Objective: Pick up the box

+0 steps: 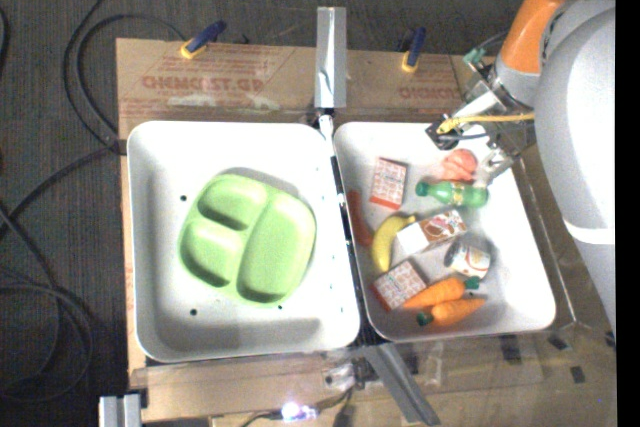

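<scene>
gripper over the right bin's far right corner

the gripper (492,150) hangs over the far right corner of the right bin (540,305); whether it is wide or narrow cannot be told. a box (388,182) lies near the bin's far left part, apart from the gripper. a green bottle (452,192) lies between them. the left bin (150,215) carries a green tray (248,237).
</scene>
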